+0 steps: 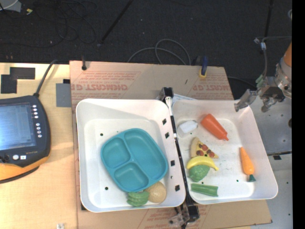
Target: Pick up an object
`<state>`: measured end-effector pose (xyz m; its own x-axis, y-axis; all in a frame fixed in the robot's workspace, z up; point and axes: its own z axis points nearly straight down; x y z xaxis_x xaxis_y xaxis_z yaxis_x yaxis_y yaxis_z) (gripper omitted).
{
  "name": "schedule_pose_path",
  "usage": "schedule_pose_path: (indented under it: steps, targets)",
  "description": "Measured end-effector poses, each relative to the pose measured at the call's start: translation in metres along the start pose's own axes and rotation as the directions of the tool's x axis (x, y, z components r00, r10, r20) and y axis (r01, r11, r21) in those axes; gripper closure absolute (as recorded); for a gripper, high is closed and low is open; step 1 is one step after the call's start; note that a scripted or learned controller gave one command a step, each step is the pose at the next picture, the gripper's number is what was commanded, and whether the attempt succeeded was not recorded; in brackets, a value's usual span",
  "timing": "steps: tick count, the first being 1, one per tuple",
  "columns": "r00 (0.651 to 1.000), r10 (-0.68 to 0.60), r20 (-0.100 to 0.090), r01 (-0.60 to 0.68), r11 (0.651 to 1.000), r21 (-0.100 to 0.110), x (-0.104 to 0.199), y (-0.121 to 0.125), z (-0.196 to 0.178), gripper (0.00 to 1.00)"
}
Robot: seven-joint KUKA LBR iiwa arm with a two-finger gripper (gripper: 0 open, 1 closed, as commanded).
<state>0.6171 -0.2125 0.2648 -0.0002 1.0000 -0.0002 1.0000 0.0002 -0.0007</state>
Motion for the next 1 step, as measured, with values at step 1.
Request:
schedule_pose_path:
  steps: [1]
  targets:
    - [1.0,-0.001,-0.003,0.001,1.0,0.008,0.0011,-0.012,0.1349,0.0]
